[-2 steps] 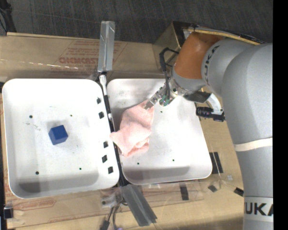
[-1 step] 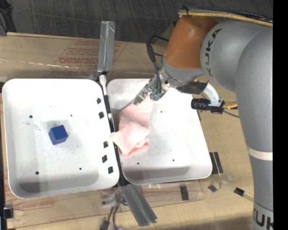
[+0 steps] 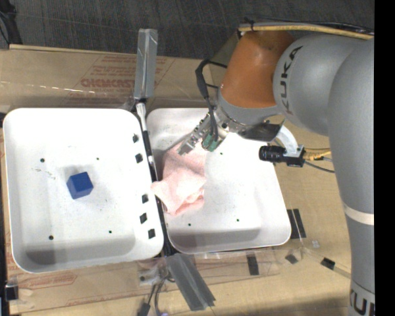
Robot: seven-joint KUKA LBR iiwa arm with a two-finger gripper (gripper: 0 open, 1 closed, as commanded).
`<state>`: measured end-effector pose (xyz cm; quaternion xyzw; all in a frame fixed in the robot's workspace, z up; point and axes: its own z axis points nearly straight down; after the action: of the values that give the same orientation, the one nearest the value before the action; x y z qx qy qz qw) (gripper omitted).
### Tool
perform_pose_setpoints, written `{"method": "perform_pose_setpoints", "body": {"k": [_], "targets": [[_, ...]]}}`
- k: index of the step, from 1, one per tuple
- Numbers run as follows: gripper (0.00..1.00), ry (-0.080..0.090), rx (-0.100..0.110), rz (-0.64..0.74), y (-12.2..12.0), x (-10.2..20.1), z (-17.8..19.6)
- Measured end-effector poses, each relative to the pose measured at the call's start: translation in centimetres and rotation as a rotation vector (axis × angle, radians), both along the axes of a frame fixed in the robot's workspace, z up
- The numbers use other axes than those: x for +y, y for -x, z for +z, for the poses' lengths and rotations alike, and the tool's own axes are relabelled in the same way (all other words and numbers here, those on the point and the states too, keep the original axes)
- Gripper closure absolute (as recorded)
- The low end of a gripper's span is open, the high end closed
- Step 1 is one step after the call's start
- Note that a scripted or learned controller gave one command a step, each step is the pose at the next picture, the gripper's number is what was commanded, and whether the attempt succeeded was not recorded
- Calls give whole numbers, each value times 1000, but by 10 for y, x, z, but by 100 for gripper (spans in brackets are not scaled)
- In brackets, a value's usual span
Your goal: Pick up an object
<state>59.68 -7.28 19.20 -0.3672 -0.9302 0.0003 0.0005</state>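
Observation:
A crumpled pink cloth [image 3: 182,180] lies in the right bin [image 3: 250,203], against its left wall. Its upper corner reaches up to the tip of my gripper [image 3: 199,142], which hangs over the bin's back left part. The cloth's top edge touches or lies just under the gripper, and I cannot make out which. A small blue cube [image 3: 79,184] sits alone on the floor of the left bin [image 3: 66,137], far from the gripper.
A divider with black clips [image 3: 146,176] separates the two bins. The grey arm with its orange band [image 3: 257,71] covers the back right of the right bin. Brown cardboard [image 3: 85,71] lies beyond the bins.

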Motion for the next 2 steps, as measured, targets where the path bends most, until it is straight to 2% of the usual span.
{"method": "perform_pose_setpoints", "body": {"k": [1, 2], "targets": [[0, 0, 0, 0, 0, 0, 0], [0, 0, -4, -16, -7, -55, -98]]}}
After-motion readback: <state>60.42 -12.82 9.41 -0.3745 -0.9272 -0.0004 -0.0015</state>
